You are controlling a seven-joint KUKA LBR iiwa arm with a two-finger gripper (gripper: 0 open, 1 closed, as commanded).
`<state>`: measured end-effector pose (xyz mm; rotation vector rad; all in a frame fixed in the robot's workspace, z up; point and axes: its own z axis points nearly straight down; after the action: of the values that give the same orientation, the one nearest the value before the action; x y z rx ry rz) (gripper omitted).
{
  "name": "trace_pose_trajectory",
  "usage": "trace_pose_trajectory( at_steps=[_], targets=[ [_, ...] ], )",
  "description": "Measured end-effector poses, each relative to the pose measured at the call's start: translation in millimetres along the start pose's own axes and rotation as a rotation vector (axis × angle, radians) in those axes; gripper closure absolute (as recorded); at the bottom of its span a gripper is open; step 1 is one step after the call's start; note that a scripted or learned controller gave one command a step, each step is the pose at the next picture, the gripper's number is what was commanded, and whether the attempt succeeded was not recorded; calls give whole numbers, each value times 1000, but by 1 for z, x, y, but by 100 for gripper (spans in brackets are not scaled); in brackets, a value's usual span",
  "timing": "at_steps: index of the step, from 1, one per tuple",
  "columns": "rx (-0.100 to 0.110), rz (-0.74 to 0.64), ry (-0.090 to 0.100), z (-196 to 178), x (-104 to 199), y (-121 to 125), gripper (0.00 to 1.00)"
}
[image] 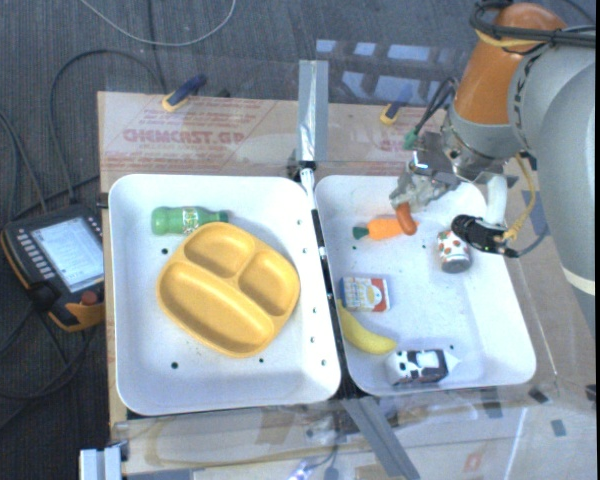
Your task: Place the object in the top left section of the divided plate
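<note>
Carrot [386,229] lying in right bin [500,358], upper middle, long axis roughly left-right, orange tip toward arm. Gripper [417,194] directly above that tip, probably touching; spread or pinching, cannot tell. Divided plate [229,288] well apart in left bin [140,368].

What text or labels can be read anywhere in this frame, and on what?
"CHEMCAST GP", faint red print, reads roughly so on the brown board behind the left bin.
Small carton in the right bin: printed front, too small to read.
Green bottle: label too blurred to read.
Can: markings illegible.
Pendant screen left of the bench: contents too small to read.
</note>
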<state>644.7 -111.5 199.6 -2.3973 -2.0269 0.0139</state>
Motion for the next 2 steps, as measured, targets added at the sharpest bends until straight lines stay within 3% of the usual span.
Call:
trace_pose_trajectory(
  at_steps=[1, 2],
  targets=[
    [0, -264, 4, 20, 71, -45, 100],
    [-2, -35, -1, 19, 151, -25, 100]
  ],
)
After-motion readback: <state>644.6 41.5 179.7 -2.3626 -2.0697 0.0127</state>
